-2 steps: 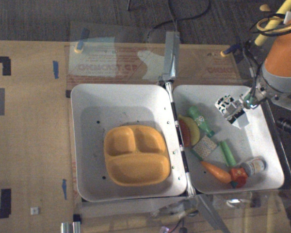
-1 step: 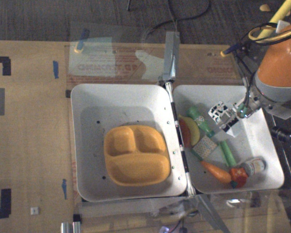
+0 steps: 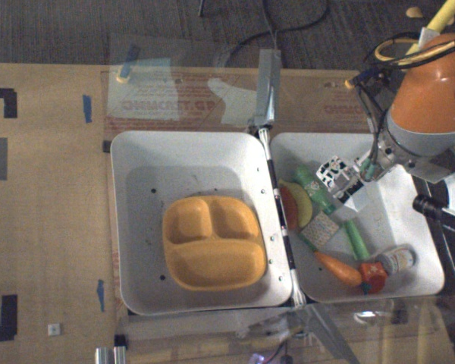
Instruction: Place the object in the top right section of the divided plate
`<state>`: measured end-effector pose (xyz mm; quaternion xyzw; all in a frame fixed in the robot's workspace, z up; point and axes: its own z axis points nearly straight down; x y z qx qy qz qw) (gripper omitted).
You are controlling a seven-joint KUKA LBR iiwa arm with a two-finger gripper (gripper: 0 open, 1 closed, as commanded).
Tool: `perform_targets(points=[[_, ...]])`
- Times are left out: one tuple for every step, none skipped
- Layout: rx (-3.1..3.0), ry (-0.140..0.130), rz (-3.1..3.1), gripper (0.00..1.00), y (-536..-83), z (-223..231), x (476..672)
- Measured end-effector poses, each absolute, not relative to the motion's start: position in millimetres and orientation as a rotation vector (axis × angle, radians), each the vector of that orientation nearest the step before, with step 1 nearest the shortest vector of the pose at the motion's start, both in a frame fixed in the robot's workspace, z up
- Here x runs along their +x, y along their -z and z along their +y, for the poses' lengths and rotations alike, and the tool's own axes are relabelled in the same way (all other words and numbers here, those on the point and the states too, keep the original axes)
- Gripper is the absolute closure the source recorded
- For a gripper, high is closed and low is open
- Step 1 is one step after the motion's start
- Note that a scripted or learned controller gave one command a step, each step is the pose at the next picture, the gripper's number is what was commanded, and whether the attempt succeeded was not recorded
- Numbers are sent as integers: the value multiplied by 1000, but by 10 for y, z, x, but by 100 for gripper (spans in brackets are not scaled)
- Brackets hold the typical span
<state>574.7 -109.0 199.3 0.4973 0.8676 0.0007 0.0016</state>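
1. The gripper hung low in the right bin, near that bin's far side, with the orange-banded arm rising behind it to the right; whether its fingers were spread or closed could not be told from this angle, and nothing could be seen between them
2. Just beside the gripper, on its left, lay a green bottle-like piece, tilted, and past that a round red and green fruit slice against the bin's left wall
3. Nearer the camera than the gripper sat a small grey-green block and a green stick
4. Nearer still lay an orange carrot, touching a red piece, with a small grey jar just to its right
5. Well to the gripper's left, in the left bin, rested the orange divided plate, upright, with its two small sections on the far side and one large section nearer the camera
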Motion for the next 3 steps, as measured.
perform_targets(points=[[1505,-3,2752,100,-2088,-907,5950],[1471,-1,2775,100,-1848,-641,5884],[1376,-1,2824,100,-1851,-137,5860]])
